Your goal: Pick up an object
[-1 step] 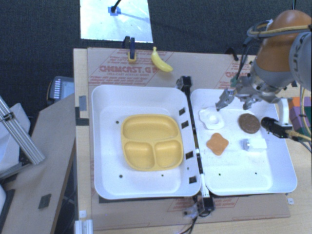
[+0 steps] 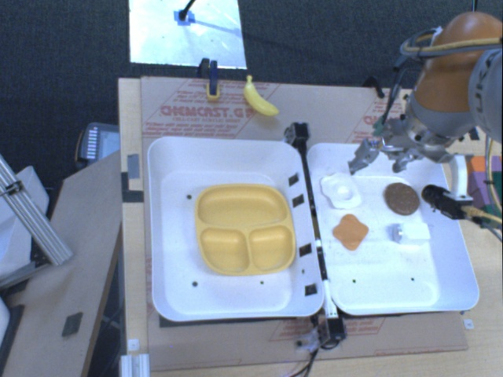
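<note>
Right bin (image 2: 440, 289): open hand (image 2: 383, 157) above.

Left bin (image 2: 165, 210): divided tray (image 2: 242, 228) in its middle.
Right bin (image 2: 448, 289): egg piece (image 2: 339, 189) at left, cookie (image 2: 402, 199) at right, orange piece (image 2: 350, 231) nearer, perhaps a small cup (image 2: 396, 231) beside it.
Table (image 2: 330, 104): banana (image 2: 260, 100) behind bins.

Board behind left bin (image 2: 196, 110): red print "CHEMCAST G…", its end hidden by a banana (image 2: 259, 99)
Board elsewhere: fainter red print, too small to read
</note>
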`<control>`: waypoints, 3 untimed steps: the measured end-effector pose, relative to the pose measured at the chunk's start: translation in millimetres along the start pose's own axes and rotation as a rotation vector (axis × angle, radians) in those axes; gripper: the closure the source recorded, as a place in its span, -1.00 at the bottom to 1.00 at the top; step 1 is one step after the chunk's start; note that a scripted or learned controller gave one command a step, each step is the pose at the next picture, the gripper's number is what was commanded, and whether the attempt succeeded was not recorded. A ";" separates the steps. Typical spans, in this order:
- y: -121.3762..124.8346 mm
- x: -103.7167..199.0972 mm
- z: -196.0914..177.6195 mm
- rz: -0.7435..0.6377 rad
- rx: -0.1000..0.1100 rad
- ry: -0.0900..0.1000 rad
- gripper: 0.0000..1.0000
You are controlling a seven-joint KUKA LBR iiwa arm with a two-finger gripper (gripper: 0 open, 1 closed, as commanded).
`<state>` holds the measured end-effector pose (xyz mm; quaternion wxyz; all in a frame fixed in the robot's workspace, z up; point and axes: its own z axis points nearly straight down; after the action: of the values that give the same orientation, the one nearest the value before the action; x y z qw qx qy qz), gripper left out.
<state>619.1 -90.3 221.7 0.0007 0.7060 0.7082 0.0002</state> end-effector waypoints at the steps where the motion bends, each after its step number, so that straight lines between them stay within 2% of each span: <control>1: -5.4 3.6 60.7 0.002 0.004 0.001 -1.00; 3: -7.3 6.4 138.5 0.003 0.002 0.001 -1.00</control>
<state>612.0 -84.1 83.1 -0.0005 0.7070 0.7072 -0.0003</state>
